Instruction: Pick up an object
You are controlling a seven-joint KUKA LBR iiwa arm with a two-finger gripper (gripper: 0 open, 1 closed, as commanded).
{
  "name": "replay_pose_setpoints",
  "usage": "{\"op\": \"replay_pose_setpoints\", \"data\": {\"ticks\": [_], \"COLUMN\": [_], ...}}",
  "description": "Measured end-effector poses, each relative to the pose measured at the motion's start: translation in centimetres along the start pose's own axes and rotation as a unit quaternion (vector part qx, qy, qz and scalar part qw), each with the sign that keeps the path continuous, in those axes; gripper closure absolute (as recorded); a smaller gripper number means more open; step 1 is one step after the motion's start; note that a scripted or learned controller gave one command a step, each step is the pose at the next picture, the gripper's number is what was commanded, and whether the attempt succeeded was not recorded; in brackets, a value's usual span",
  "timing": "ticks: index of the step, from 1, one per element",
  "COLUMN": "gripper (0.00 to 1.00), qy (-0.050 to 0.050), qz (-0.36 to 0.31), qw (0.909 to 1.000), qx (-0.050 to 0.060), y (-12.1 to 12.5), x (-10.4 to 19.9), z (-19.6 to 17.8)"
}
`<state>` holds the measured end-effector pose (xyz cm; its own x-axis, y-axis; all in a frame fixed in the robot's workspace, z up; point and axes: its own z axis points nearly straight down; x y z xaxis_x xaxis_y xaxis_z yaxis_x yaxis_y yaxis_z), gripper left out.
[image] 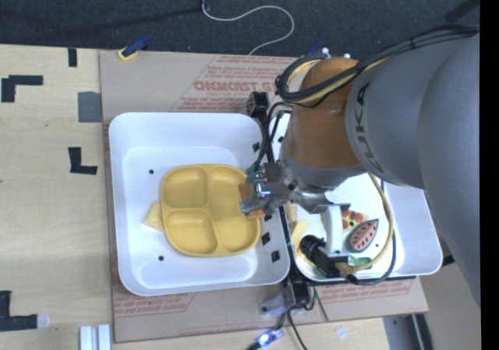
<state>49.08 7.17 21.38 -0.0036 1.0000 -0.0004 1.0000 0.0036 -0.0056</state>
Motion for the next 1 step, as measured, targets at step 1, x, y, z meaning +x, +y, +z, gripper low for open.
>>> {"op": "replay_pose_setpoints", "data": {"ticks": [1], "gripper": [1.0], "qy": [0.0], "qz": [0.0], "qw": [1.0], "qx": [0.0], "y": [-1.84], "x": [1.68], "z": [-0.92]}}
